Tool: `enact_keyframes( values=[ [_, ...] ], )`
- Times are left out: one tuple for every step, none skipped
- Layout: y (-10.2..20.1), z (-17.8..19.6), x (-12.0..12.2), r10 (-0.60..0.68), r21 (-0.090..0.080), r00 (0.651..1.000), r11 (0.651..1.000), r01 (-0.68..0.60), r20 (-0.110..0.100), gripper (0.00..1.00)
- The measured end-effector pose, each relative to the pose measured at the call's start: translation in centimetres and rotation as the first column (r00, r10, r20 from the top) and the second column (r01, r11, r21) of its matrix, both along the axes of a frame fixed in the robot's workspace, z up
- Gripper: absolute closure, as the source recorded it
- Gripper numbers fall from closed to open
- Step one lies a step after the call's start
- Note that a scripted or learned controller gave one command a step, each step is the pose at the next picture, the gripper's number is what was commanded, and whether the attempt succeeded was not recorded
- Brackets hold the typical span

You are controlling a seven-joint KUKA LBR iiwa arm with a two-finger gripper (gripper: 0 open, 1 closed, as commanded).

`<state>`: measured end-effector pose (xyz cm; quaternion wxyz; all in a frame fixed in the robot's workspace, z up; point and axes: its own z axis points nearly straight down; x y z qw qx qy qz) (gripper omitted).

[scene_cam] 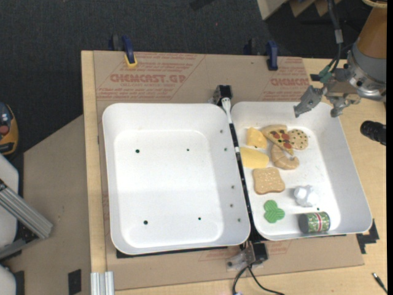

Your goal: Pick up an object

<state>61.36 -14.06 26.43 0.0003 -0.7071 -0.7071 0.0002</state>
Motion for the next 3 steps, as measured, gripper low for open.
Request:
enact_keyframes(
  values=[
    [2.2,-16.8,5.2,0.003,0.003,1.0,1.0,-0.003,-0.008,0.0],
    [4.1,-18.0,-1.7,-0.002,0.002,1.0,1.0,0.002,-0.005,0.0],
    [4.1,-17.9,5.4,0.005,-0.003,1.0,1.0,-0.005,-0.004,0.0]
  ],
)
